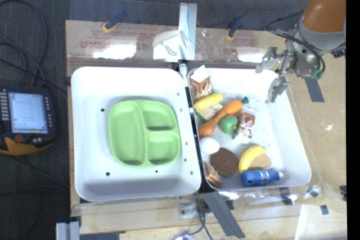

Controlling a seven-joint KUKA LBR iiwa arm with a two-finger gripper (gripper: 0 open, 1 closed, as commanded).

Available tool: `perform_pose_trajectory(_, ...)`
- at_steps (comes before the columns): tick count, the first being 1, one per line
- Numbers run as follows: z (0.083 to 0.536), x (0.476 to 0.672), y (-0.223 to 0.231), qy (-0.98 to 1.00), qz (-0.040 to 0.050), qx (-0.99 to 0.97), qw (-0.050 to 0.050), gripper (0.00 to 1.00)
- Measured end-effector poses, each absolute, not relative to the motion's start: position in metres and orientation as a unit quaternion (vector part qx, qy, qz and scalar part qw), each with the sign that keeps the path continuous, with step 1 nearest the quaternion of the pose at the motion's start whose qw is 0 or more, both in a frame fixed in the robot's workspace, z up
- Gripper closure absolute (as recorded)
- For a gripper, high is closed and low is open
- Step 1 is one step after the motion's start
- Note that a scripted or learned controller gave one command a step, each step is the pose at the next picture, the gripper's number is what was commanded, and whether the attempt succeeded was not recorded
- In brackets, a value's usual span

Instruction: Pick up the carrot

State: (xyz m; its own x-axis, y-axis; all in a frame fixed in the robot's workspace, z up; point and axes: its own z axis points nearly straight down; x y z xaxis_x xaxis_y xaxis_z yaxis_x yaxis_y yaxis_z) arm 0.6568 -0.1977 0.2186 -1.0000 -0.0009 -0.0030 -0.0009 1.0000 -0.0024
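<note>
The carrot [221, 116] is orange and lies at a slant in the middle of the right bin [292, 137]. It rests between a yellow corn cob [207, 102] and a green fruit [228, 124]. My gripper [270, 79] hangs over the bin's far right corner, up and to the right of the carrot and well apart from it. It is open, with nothing between its fingers.
The right bin also holds two small cartons [199, 86] [246, 122], a white egg [210, 146], a brown cookie [225, 161], a banana [253, 158] and a blue bottle [260, 177]. A green divided plate [145, 132] lies in the left bin [90, 93].
</note>
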Motion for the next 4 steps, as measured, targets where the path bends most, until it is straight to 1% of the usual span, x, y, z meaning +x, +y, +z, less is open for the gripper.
perform_pose_trajectory(1, 0.097, 0.668, -0.123, 0.996, 0.0005, -0.084, 0.000, 0.00)
perform_pose_trajectory(2, 0.091, 0.603, -0.096, 0.999, -0.0017, -0.051, 0.007, 0.00)
perform_pose_trajectory(3, 0.090, 0.652, -0.125, 0.998, -0.0020, -0.063, 0.008, 0.00)
perform_pose_trajectory(4, 0.091, 0.576, -0.174, 1.000, -0.0013, 0.001, 0.006, 0.00)
